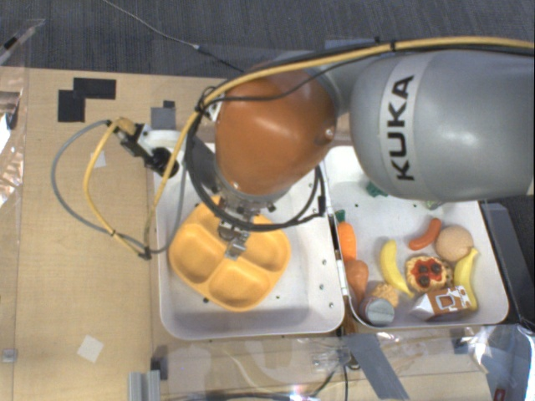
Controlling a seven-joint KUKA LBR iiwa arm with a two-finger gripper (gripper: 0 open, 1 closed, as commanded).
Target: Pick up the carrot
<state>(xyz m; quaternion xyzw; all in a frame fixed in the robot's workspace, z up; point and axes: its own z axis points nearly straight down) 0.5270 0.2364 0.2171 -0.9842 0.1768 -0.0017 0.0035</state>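
Lying in the right bin (493, 307), carrot (347, 241) well apart from end effector (235, 246).

arm (435, 107): cut off right | yellow plate (230, 266): top hidden by wrist | fingers: state unclear

one camera | fixed overhead, slanted down | close over both bins (251, 328) | arm (435, 98) perhaps hides part
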